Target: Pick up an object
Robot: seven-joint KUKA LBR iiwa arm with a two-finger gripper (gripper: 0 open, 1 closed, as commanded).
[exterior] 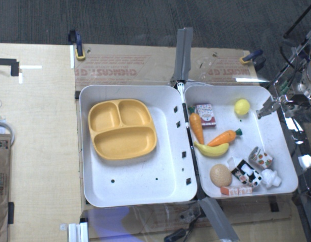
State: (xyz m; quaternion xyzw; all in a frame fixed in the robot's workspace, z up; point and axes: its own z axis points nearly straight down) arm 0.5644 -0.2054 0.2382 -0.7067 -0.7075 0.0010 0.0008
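Observation:
The right bin (276, 135) holds the loose objects. A yellow lemon (242, 107) lies at the back, with a red and white carton (206, 115) to its left. Two carrots (196, 127) (223, 137) flank a banana (212, 149) in the middle. At the front lie a tan egg (220, 175), a black and white cow toy (246, 173), a small printed can (261, 159), a white figure (270, 177) and a small orange box (232, 190). My gripper (270, 106) hangs over the bin's far right rim, right of the lemon and apart from every object.
The left bin (135, 180) carries a yellow divided plate (123, 129). A grey upright post (183, 54) stands behind the seam between the bins. Cables and metal parts crowd the right edge (297, 84). A brown bag (1, 155) lies at the far left.

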